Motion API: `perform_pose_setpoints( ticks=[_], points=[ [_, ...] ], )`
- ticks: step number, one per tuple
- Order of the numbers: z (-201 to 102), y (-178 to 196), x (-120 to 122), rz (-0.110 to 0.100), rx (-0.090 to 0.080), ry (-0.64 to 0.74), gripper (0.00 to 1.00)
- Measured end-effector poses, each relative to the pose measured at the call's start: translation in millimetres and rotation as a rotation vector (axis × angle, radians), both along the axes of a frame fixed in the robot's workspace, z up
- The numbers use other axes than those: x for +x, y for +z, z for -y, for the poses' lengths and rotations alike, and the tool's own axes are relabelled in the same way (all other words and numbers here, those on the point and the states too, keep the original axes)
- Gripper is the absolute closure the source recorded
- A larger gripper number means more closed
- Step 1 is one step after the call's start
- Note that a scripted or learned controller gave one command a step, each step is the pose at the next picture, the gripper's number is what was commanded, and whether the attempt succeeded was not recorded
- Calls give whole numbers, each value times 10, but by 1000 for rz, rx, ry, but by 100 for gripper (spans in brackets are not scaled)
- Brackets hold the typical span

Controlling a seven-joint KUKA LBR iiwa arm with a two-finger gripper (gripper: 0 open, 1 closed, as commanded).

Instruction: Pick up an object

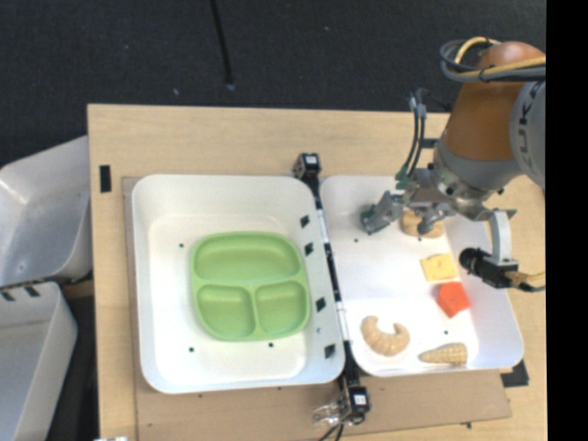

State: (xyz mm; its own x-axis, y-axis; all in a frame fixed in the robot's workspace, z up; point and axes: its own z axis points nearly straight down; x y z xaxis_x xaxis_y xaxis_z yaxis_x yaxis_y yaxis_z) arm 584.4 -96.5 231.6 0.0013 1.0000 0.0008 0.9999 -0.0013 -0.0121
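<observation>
Hovering gripper (401, 211), right bin (354, 246) top edge

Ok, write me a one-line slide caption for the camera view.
Arm's claw poised over right bin holding croissant, orange block, yellow piece; green divided tray in left bin.

Right bin (367, 338) open floor across its left and middle, yellow block (438, 266), orange block (451, 299), croissant (386, 336) and cone (444, 354) crowding the near right corner, green divided tray (249, 285) filling the left bin (156, 356) centre, tool (404, 211) low over the right bin's far side
</observation>
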Motion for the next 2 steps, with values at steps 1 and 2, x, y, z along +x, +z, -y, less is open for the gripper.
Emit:
perform_pose_setpoints(
  ticks=[1,2],
  points=[
    [-1,68,24,13,-1,3,0],
    [61,-510,98,9,-3,1,0]
  ],
)
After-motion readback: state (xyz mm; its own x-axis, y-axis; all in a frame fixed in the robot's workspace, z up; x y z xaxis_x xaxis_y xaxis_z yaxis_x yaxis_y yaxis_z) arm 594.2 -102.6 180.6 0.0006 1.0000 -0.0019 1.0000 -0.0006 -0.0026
